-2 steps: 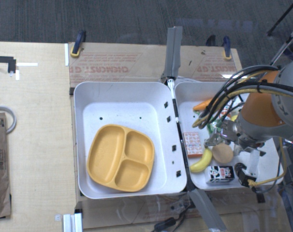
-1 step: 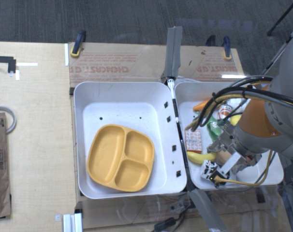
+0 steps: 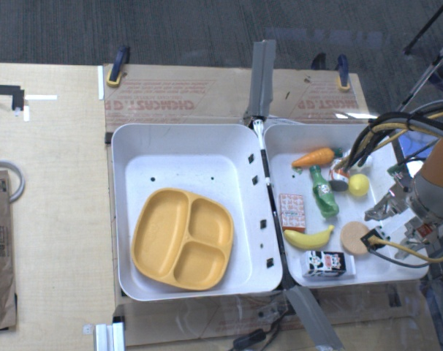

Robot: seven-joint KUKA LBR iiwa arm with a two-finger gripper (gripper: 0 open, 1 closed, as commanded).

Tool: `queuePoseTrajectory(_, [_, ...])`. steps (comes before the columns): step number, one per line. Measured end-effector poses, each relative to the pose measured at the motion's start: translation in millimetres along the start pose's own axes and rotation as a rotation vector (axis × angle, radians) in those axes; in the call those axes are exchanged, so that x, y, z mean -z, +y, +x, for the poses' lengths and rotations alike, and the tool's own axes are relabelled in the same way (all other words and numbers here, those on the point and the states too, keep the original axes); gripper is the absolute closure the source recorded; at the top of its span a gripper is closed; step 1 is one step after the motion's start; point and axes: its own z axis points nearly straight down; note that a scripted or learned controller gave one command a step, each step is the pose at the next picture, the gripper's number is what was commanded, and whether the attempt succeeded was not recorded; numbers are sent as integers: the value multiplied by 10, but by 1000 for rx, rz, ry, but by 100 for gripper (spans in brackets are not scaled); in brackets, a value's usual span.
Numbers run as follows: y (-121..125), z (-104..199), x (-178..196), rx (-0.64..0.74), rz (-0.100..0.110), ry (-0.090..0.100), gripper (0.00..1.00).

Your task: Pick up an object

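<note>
A: Can you make out the gripper (image 3: 388, 212)?
B: Barely. It hangs over the right bin (image 3: 280, 143) at its right side, tangled in cables, and I cannot tell how it stands.
A: What lies under it?
B: A tan round disc (image 3: 353, 237) just beside it, a yellow ball (image 3: 359, 186), a carrot (image 3: 313, 158), a green bottle (image 3: 324, 193), a banana (image 3: 308, 236), a red-printed card (image 3: 292, 210) and a black-and-white carton (image 3: 327, 263). Something small behind the ball is partly hidden.
A: Any writing?
B: The cardboard (image 3: 185, 97) behind the bins shows red print, upside down and too faint to read surely. The card's print is too small.
A: The left bin (image 3: 119, 196)?
B: A yellow divided plate (image 3: 183, 238). A brown bag (image 3: 0, 247) is cut off at the tabletop's (image 3: 53, 196) left edge.
</note>
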Motion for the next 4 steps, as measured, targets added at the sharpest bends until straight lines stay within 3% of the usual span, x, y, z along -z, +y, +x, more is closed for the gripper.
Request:
queuePoseTrajectory(1, [-555, 280, -402, 169, 2, 0, 0])
queuePoseTrajectory(2, [-200, 279, 268, -156, 0, -1, 0])
queuePoseTrajectory(3, [-347, 916, -322, 77, -9, 8, 0])
queuePoseTrajectory(4, [182, 87, 495, -33, 0, 0, 0])
